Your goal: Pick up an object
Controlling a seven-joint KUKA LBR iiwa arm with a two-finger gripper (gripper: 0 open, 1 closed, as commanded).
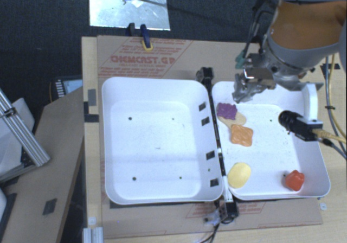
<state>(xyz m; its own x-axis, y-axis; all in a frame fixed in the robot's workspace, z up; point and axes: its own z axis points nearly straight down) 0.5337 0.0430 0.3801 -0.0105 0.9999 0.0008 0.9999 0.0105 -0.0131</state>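
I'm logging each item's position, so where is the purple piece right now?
In the camera view, the purple piece lies in the right bin, near its upper left corner beside the divider, overlapping the tan piece just above the orange piece.

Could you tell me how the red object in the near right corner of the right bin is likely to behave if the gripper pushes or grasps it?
The red object looks rounded, so it may well roll or skid under a push. It lies close to the right bin wall, which could crowd one finger. It looks like small toy food, so probably light.
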